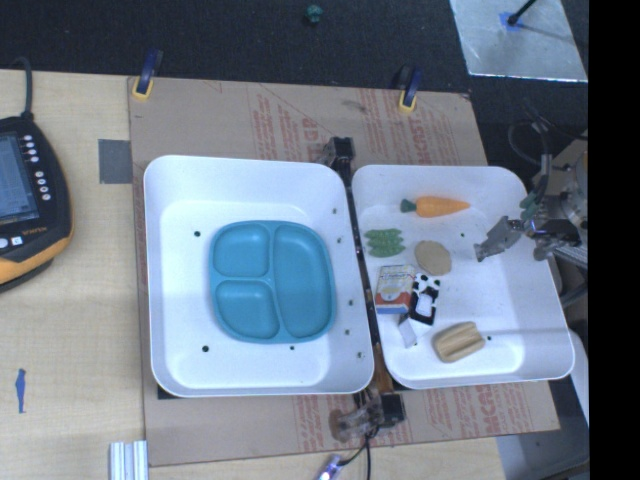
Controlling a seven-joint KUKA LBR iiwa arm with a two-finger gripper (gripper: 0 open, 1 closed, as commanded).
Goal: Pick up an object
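The right bin [535,353] holds an orange carrot [440,206], a green leafy piece [384,240], a tan oval piece [433,257], a small printed packet [393,286], a black-and-white toy [425,299] and a tan bread-like block [458,341]. My gripper [520,244] hovers over the bin's right side, right of the tan oval and below the carrot. It stands open, with bare white floor between its fingers. The left bin [180,358] carries a blue divided plate [271,280].
Both bins rest on a cardboard sheet [250,118] held by two clamps [146,76] at its far edge. A teach pendant [25,203] lies on the bench at far left. A black bracket [341,151] sits between the bins at the back.
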